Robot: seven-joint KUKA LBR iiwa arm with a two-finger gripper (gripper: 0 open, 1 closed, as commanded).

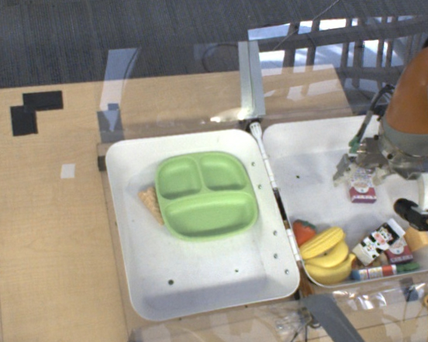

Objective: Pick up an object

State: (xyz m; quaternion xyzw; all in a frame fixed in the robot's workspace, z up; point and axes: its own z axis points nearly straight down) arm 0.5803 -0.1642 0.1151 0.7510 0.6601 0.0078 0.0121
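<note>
Small packet [362, 188], white with a dark red end, is the thing the jaws look set to pick up. It lies flat on the floor of the right bin [306, 154], about halfway back and toward the right side.

Start at the front. In the near corner of the right bin sits a little pile of toys. There is a yellow banana [325, 257] right up against the front wall. A small red fruit [304, 232] is touching it, just behind. Beside the banana lies a thin marker [383, 269], and a little black and white box [384, 244] rests just behind the marker. All of these are well apart from the packet.

A bit farther back, in the left bin [204, 277], a green plate [205, 193] with three parts lies in the middle. A tan snack [150, 204] peeks out at its left edge.

About as far back, on the right, is the packet. The jaws hang right over its far end, very close, maybe touching. I cannot tell if the jaws are open or closed; the wrist blocks that part. Behind them is the grey arm [424, 99] with its orange band.

Farthest back, the wooden bench [42, 228] has black shapes [34, 110] stuck on it.

So how far along is the job? I think the arm has found its spot, but the packet looks like it is not up off the bin floor yet. Grabbing it tight and lifting it are what is left.
</note>
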